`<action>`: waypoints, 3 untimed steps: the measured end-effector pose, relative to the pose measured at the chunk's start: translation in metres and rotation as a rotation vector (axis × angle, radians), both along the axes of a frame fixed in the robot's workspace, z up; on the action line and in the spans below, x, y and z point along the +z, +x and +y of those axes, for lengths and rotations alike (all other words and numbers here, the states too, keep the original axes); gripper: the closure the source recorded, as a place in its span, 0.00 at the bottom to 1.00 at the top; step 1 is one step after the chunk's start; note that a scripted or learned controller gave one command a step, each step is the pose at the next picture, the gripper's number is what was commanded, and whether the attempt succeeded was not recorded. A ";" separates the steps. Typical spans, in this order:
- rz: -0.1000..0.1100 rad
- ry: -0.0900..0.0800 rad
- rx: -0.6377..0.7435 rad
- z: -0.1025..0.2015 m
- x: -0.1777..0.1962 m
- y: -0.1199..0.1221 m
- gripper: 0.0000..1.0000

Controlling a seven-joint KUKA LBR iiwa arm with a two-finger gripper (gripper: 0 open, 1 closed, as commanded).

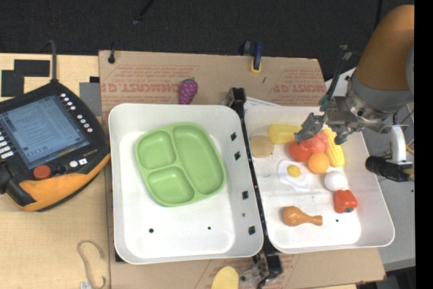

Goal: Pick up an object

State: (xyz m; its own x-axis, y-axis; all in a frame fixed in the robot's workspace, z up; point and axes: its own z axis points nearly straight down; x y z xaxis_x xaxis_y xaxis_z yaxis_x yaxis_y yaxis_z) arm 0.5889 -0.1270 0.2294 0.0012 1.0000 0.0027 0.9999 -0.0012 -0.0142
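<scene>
Drumstick point(302, 216) and pepper point(345, 200) in right bin point(379, 230).

The arm point(387, 57) is a thick, rounded tube with a broad orange band that takes up most of its visible length, smooth and slightly glossy. Below the band it turns to a grey collar, ringed in darker and lighter grey where the wrist begins. Under the collar sits a cluster of dark metal parts, blocky and angular, with thin dark cables looping along the side. The pincer point(323, 126) at the end is dark grey to black, built of short, slanted links; its finer detail is too small to make out.
</scene>
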 end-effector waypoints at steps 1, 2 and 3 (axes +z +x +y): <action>-0.012 -0.002 0.002 0.000 0.007 0.002 0.00; -0.007 -0.001 0.004 0.005 -0.038 0.005 0.00; -0.006 -0.001 0.002 0.003 -0.102 0.002 0.00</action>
